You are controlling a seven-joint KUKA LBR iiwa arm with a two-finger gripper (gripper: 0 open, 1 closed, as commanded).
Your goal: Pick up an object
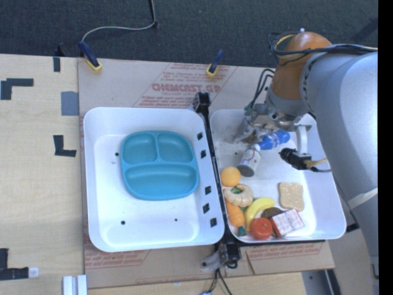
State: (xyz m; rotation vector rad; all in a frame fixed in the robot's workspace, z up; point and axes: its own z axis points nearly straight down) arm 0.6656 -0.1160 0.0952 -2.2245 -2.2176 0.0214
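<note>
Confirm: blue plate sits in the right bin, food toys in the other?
Not quite. The camera view shows the blue plate in the left bin; the food toys are in the right bin, where the gripper is.

Bright, even overhead light — soft shadows, slightly grainy, mild blur throughout

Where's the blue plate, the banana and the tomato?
blue plate [159, 165], camera view, on the middle divider of the tray.
banana [259, 207], camera view, on its yellow curved middle.
tomato [261, 227], camera view, on its red top.
</note>
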